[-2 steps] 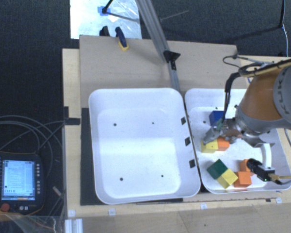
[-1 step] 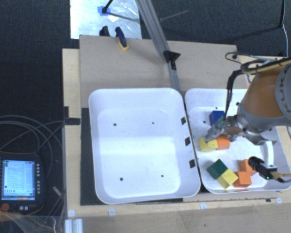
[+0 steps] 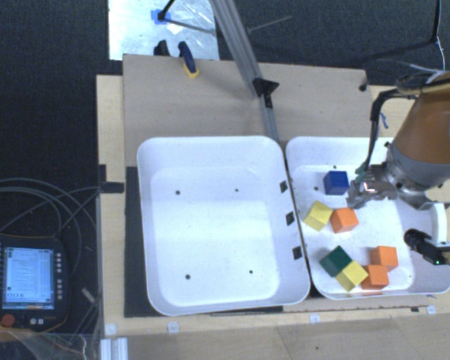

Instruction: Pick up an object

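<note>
Hovering tool [image 3: 362, 192] just right of the blue cube [image 3: 335, 182], above the orange cube [image 3: 344, 220]; probably lining up a pick; finger state unclear.

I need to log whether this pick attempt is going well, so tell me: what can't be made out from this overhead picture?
- Gripper, camera view: too small and blurred, partly under the wrist, so whether it holds anything is unclear.
- Gap between gripper and blue block or orange block: the slanted view does not show its height.
- Arm: cut off at the right edge.
- Block cluster at the right bin front: overlaps hide which blocks touch.
</note>
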{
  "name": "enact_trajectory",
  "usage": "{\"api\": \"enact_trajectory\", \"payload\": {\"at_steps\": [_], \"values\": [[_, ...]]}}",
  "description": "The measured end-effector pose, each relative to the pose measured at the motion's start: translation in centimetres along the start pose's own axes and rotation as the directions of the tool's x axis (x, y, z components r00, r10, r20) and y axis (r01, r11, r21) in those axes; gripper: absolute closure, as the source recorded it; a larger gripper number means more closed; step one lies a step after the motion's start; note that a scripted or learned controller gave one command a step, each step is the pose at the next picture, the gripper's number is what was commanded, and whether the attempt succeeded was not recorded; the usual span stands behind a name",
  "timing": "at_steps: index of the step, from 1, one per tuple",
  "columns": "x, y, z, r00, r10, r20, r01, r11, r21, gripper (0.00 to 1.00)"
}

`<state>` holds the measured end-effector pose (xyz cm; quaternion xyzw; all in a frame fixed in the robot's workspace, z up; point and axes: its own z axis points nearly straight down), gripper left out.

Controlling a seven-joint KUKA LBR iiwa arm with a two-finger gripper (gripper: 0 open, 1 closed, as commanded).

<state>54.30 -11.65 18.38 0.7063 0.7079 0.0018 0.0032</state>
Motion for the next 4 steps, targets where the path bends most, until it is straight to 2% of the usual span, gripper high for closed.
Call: {"api": "enact_trajectory", "payload": {"at_steps": [1,3,4], "values": [[-0.1,0.2,-5.4,1.0,-0.003,0.0,0.003,1.0,-0.001,1.0],[11.9,5.1,-6.1,1.0,-0.01,-0.005,0.01,1.0,0.002,1.0],[17.1,6.7,-7.3,1.0,-0.01,-0.005,0.01,1.0,0.002,1.0]]}}
